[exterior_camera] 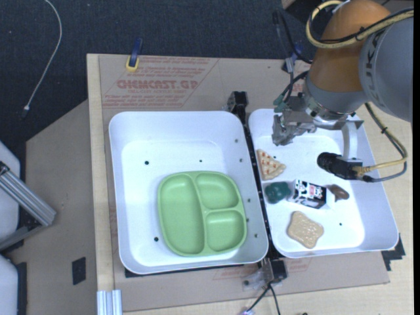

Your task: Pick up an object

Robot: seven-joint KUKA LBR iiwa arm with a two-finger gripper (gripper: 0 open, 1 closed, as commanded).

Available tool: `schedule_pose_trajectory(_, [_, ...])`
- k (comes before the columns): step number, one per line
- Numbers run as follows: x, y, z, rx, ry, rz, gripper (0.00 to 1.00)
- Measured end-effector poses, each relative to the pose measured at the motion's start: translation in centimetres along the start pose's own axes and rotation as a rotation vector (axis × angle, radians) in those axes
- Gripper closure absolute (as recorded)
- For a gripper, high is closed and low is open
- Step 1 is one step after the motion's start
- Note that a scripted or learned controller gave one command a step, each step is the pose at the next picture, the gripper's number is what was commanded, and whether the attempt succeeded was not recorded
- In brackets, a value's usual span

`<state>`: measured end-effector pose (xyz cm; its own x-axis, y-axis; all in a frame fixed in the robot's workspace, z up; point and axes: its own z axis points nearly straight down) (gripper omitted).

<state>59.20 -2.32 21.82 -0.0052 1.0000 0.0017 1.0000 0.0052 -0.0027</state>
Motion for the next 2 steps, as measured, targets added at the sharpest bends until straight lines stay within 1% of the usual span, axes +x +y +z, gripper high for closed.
schedule_pose_trajectory(1, [5.4,0.1,0.8,0.0,-0.001,0.002,1.0])
schedule_pose_trajectory(2, [10.6,0.8,-0.7,-0.004,0.0,0.0,1.0])
